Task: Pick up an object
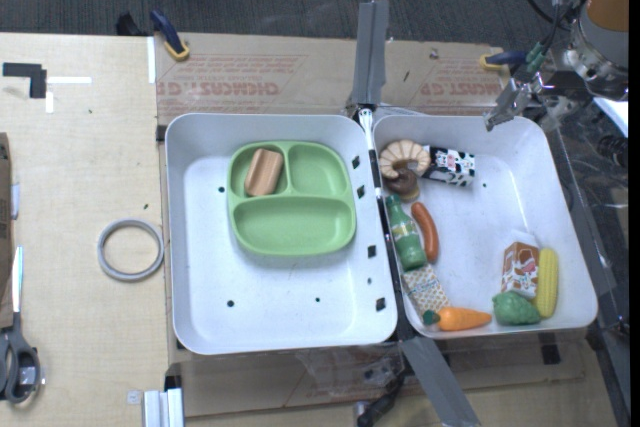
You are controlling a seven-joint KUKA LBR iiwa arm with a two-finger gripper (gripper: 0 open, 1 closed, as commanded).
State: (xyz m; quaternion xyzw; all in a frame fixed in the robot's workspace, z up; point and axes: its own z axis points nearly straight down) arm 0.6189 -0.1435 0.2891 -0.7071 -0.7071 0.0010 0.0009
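arm: kuka arm enters from the upper right, orange band at the frame edge.
gripper: gripper [507,107] hangs above the far right corner of the right bin [520,150], clear of every item. whether it is open or closed cannot be told, as the tip is small and seen side-on.
right bin contents: toy bagel or doughnut [402,162] and small cow-print milk carton [449,165] at the far left, touching; green bottle [405,232] and red-orange sausage [427,230] side by side along the left wall; patterned packet [426,288] and toy carrot [462,319] at the near edge; brown carton [520,268], corn cob [547,281] and green vegetable [516,309] clustered in the near right corner.
left bin contents: green divided plate [293,215] with a tan bread-like piece [263,171] in its far left compartment.
candidate object: the milk carton lies nearest the gripper.
handling estimate: likely a light, hollow, rigid plastic toy; smooth faces may slip, so it is not fragile but easily knocked aside.
grasp point: across the short width at mid-length, away from the doughnut side.
risk: the touching doughnut may block one finger.
task state: nothing is held; no pick has been made.
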